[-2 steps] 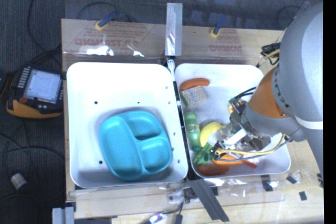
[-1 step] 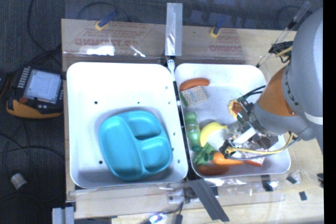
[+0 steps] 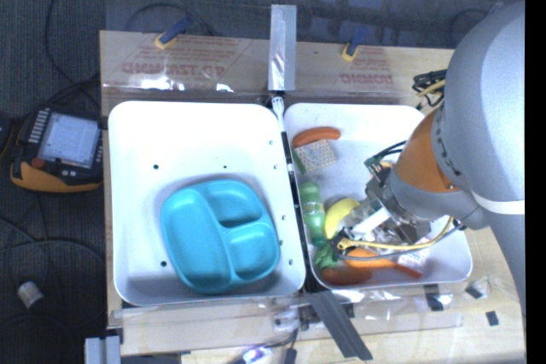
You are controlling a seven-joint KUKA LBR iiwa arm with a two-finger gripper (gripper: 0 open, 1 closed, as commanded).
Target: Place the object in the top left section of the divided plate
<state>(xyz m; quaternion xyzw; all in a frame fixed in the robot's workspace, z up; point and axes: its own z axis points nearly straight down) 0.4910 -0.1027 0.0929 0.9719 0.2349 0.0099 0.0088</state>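
Camera view has the blue divided plate sitting in the left bin, lower centre of frame. At lower right, the gripper hangs low in the right bin over a carrot, beside a lemon; its grip I cannot tell. A sausage lies above.
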